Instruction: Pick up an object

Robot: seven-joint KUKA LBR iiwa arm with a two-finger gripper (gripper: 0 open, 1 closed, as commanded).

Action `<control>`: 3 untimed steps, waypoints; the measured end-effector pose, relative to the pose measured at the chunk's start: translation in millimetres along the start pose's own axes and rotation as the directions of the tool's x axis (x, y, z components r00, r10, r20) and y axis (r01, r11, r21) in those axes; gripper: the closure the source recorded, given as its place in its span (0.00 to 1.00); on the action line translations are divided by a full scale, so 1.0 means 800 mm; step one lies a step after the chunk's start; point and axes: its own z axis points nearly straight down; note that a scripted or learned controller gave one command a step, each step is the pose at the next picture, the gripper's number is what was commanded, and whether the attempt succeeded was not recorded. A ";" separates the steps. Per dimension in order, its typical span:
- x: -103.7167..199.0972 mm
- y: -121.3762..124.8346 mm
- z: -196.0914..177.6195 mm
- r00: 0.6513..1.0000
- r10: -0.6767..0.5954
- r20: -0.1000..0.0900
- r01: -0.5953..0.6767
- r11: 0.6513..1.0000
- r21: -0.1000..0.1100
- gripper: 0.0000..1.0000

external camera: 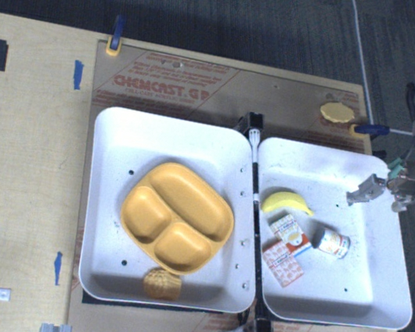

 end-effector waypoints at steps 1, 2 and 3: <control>-0.025 -0.039 0.142 1.000 -0.003 -0.004 0.003 1.000 -0.004 0.00; -0.027 -0.039 0.130 1.000 -0.001 0.000 0.001 1.000 -0.006 1.00; 0.046 -0.009 0.139 1.000 -0.001 0.001 0.001 1.000 -0.003 1.00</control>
